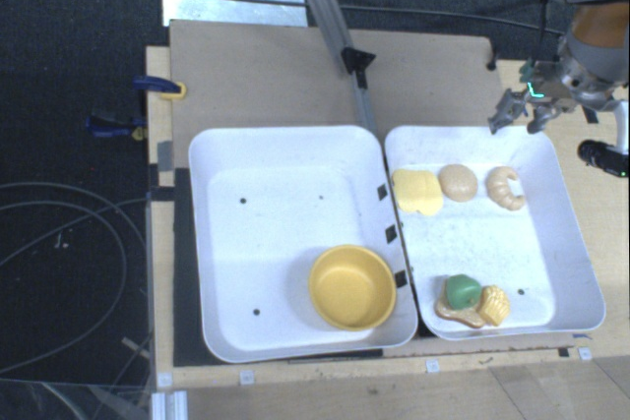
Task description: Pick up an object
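Note:
My gripper (520, 117) hangs open over the far right corner of the right bin (566, 241), with nothing between its fingers. Below it in that bin lie a tan croissant (506, 187), a round beige bun (458, 182) and a pale yellow flat piece (417, 192) in a row along the far side. Near the bin's front sit a green round toy (462, 291) and a yellow corn-like toy (494, 305) on a tan piece. A yellow bowl (351, 286) stands in the left bin (246, 211) at its front right.
A slanted grey pole (325, 5) with a black clamp crosses the brown board behind the bins. Blue and yellow clamps (148, 103) grip the board's left edge. Cables lie on the dark floor at the left.

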### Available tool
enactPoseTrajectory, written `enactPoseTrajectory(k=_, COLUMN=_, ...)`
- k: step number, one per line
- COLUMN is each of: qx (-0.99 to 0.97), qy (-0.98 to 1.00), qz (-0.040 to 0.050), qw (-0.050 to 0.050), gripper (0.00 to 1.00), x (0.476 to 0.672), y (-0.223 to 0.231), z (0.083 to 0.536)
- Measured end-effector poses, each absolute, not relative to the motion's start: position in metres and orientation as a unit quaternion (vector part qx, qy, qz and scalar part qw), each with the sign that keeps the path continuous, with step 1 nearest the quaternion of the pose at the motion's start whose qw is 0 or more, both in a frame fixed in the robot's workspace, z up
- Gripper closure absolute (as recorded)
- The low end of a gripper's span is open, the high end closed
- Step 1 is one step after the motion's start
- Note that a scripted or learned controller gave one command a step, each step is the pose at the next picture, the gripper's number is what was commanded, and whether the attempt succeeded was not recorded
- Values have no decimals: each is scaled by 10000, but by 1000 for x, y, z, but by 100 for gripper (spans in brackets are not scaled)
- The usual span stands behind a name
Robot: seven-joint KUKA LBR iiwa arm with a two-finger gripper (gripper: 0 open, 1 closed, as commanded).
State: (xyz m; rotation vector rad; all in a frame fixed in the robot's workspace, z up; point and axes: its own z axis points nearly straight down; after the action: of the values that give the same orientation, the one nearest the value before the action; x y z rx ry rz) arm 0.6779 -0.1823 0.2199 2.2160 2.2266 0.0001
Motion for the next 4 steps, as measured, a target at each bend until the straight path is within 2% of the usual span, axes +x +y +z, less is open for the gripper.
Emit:
enactPoseTrajectory(k=1, qx=7053, qy=7089, qz=8, qw=13, gripper=0, x=679, y=-182, z=221)
enactPoseTrajectory(k=3, qx=7042, qy=7100, qz=-4, qw=-4, gripper=0, x=680, y=-180, z=120)
enactPoseTrajectory(k=4, qx=7038, qy=7104, qz=5, qw=15, gripper=0, x=682, y=-179, z=91)
